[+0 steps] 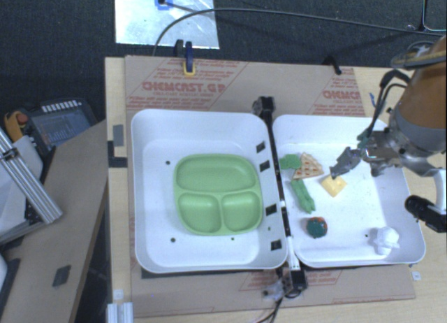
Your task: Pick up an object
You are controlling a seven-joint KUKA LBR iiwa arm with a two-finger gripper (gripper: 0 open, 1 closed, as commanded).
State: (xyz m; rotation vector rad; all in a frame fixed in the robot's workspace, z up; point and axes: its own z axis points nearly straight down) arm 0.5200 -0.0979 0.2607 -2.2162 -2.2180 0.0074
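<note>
White toy (383, 238) sits well below the gripper (340, 168), untouched. Yellow wedge (334, 186) lies just beneath the tips, waffle slice (307, 166) to their left. Whether the tips are apart or together, can't tell. Nothing lifted; grasp and raise remain.

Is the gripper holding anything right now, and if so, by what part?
Nothing held: the gripper hangs just above the yellow wedge, nothing visible between its fingers.
</note>
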